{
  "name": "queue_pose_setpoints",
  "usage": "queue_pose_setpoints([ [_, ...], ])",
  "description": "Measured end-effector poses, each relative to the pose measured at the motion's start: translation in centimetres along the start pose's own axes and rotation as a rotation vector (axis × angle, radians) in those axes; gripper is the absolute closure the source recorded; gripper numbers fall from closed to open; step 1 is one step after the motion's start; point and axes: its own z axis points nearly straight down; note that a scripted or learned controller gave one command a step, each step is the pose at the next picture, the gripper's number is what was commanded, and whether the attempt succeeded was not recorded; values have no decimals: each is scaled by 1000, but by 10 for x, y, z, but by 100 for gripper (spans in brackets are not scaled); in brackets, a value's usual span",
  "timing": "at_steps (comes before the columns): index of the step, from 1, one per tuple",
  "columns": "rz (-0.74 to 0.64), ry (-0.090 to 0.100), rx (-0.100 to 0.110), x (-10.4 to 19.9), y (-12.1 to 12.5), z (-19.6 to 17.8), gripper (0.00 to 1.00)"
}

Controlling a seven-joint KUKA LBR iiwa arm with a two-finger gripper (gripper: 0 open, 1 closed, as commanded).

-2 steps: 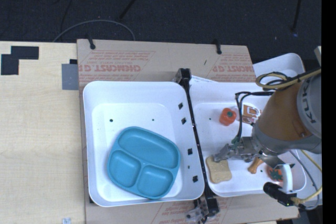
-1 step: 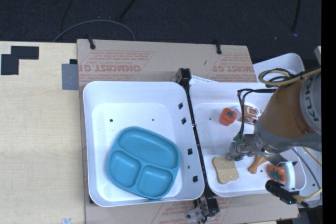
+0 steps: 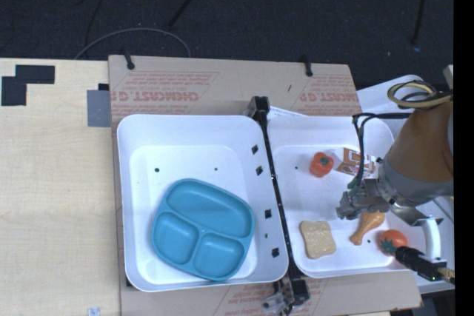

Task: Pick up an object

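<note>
The right bin (image 3: 296, 133) holds an orange-red pepper-like toy (image 3: 321, 164), a tan slice of toast (image 3: 318, 239), a tan chicken drumstick (image 3: 368, 225), a red tomato-like toy (image 3: 392, 240) and a small printed card (image 3: 352, 160). My gripper (image 3: 354, 205) is down in this bin, right at the upper end of the drumstick, between the pepper and the toast. The wrist above hides how the fingertips stand.
The left bin (image 3: 141, 133) holds a blue three-compartment plate (image 3: 203, 228). A black divider (image 3: 270, 185) runs between the bins. Black cables (image 3: 364, 126) loop over the right bin's far corner. Cardboard lies under both bins.
</note>
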Motion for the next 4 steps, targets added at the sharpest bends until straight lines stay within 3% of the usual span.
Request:
queue_pose_setpoints([
  [1,-1,0,-1,-5,-5,-44,100],
  [2,-6,0,0,-6,-4,-61,100],
  [4,-9,1,3,81,20,-66,100],
])
